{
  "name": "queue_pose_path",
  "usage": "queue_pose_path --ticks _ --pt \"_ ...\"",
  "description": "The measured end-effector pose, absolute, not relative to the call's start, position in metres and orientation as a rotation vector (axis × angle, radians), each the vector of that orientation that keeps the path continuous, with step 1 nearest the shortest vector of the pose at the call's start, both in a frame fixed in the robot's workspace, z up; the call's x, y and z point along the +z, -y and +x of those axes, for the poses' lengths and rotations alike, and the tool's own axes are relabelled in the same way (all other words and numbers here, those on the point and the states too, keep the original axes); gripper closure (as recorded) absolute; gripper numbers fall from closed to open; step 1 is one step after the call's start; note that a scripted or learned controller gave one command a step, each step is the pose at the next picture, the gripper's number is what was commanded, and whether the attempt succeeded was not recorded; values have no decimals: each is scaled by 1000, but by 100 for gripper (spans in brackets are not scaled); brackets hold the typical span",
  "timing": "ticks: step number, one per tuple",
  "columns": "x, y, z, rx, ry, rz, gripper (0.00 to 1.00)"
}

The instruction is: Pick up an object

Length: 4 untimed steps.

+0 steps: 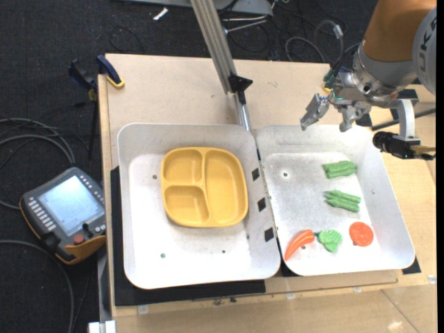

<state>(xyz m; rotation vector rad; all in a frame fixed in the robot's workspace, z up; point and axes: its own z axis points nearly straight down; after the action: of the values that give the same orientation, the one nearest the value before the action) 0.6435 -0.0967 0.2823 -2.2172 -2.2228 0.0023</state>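
The tool (pixel 331 113) is hanging above the far edge of the right bin (pixel 388 186), over its back rim and clear of everything in it. Its two fingers are standing spread apart, one toward the left and one toward the right, with nothing between them: it is open and carrying nothing.

All the pickable things are lying in the right bin, nearer the camera than the tool. The closest is a green pod (pixel 339 168), just in front of the tool and slightly to its right, with its long axis running roughly left to right across the bin. A second pod (pixel 343 200) is lying further forward, also set crosswise. Along the near edge a carrot (pixel 299 243), a small green vegetable (pixel 330 239) and a red tomato (pixel 361 234) are sitting in a row, well apart from the tool.

The left bin (pixel 139 186) is holding a yellow tray (pixel 205 187), far from the tool.

The nearest pod looks like the likeliest target; the tool would need to come forward and down, with its fingers closing across the pod's short width.
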Motion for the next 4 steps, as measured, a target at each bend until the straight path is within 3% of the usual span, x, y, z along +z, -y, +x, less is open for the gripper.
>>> queue_pose_path --ticks 1,4 --pt "282 97 644 2 2223 -2217 0" --pt "132 98 636 8 2216 -2219 0"
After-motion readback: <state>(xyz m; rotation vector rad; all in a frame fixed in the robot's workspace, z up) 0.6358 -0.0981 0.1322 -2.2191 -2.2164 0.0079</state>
